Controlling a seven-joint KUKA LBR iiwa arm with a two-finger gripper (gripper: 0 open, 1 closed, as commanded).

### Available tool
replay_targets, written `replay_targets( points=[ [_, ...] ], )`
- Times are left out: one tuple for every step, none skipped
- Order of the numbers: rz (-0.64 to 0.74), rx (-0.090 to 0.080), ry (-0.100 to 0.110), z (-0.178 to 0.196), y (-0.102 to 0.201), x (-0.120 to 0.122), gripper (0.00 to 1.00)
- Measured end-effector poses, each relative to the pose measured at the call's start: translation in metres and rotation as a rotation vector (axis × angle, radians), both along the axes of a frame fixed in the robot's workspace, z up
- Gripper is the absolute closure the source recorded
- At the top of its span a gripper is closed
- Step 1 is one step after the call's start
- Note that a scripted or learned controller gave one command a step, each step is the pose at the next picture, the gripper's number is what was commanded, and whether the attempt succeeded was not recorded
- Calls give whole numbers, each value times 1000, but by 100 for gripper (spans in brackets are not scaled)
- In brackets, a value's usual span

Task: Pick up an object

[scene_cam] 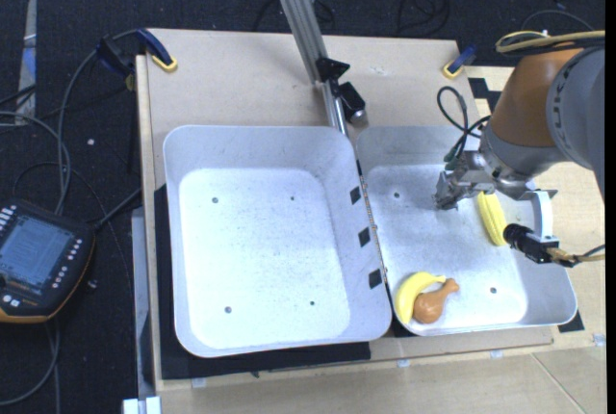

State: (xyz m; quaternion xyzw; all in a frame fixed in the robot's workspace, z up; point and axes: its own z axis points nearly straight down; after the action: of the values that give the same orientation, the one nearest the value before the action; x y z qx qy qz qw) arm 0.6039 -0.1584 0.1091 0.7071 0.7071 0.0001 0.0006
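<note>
Yellow corn cob (492, 217) is seen at three o'clock of the pincer (449, 194), just beside it; whether the pincer is clenched cannot be told. Misaligned, the corn could be nudged aside.

Robotics lab: bench (250, 75) clamped at corners, teach pendant (34, 258) on floor, loose cables (58, 152).
</note>
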Motion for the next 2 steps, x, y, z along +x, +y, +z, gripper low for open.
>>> replay_targets(
  points=[
    [0, 0, -2, 42, -1, 1, 100],
    [0, 0, -4, 104, -1, -2, 100]
  ],
)
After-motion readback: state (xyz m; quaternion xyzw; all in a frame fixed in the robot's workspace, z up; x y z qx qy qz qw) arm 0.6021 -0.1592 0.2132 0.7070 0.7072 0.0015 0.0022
